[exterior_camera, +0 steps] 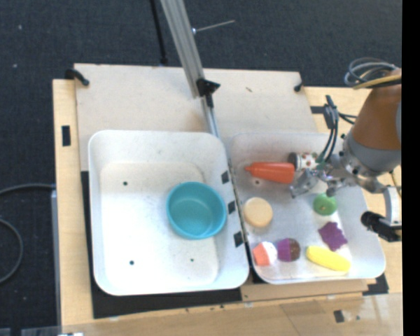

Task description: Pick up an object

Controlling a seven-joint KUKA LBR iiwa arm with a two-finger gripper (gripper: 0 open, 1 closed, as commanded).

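Note:
My gripper (309, 180) hangs low over the upper middle of the right bin (294, 275), just right of an orange carrot-shaped toy (270, 171) and left of a green round fruit (325, 204). Behind the gripper sits a small white piece with red dots (306, 161). A tan bun-like disc (258, 212), a purple block (332, 234), a yellow banana-like piece (328, 259), a dark purple round toy (288, 249) and a red-and-white piece (264, 253) lie lower in that bin. Nothing is visibly between the fingers.
The left bin (126, 152) holds a blue bowl (196, 210). A slanted metal pole (185, 44) stands at the back between the bins. The arm's body (374, 135) looms over the right bin's far-right side.

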